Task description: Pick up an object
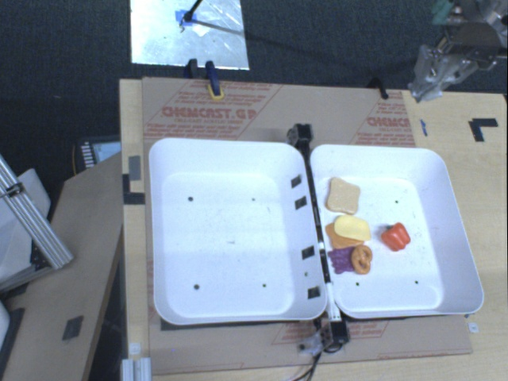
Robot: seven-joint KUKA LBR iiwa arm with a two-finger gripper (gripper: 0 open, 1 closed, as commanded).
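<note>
My gripper (432, 82): up at the top right of the view, over the far right corner of the bench, well apart from both bins. Nothing sits between its tips. Whether it is open or closed, I cannot tell; the metal parts blur together here.

Right bin (452, 205): white, shallow, holds all the small items, grouped near its left wall.

Bread slice (344, 195): tan, lying flat, the farthest item of the group.

Yellow piece (352, 228): rounded, just below the bread slice, touching or overlapping an orange-tan piece (332, 235) at its left.

Purple piece (342, 260): flat, nearest the divider, touching the pretzel.

Pretzel (362, 259): small, brown, looped, just beside the purple piece on its right, below the yellow piece.

Red pepper (395, 236): small, red, alone to the right of the group, near but apart from the yellow piece.

Left bin (159, 213): white, shallow, a few dark dots on its floor.

Bench (262, 109): brown board with red print under the bins.

Foil sheet (189, 21): shiny square on the dark floor beyond the bench, upper left.
</note>
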